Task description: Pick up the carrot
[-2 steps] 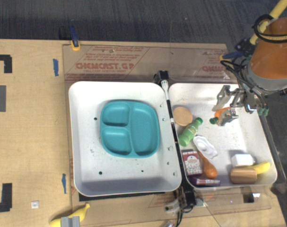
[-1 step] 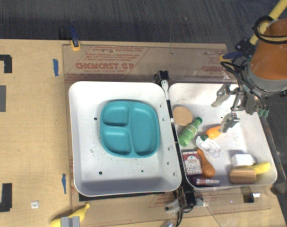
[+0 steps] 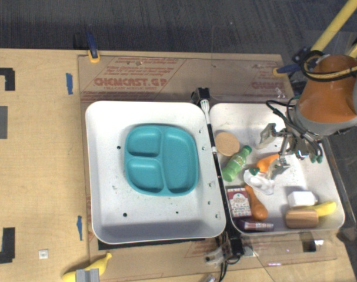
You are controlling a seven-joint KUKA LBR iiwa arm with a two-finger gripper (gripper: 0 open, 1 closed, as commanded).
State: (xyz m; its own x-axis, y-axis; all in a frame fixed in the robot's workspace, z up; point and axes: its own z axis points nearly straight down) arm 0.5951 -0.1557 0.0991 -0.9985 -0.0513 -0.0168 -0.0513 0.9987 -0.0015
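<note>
claw (image 3: 276,157) over the right bin (image 3: 337,192), hanging below the orange wrist band (image 3: 328,96), fingers spread and clamped on nothing that i can see. carrot (image 3: 256,202) lies below and a bit left of the claw, well apart from it, orange body running diagonally, touching the small maroon box (image 3: 239,201) on its left. a second orange item (image 3: 266,162) sits just beside the claw's left finger, can't tell what it is. green bottle (image 3: 235,163) left of the claw, tilted, round tan disc (image 3: 227,143) up-left of it. white crumpled thing (image 3: 262,184) just under the claw. white block (image 3: 301,198), brown bread-like block (image 3: 301,218) and banana (image 3: 326,208) down-right of the claw. teal divided plate (image 3: 162,159) far left of the claw in the left bin (image 3: 102,175).
</note>
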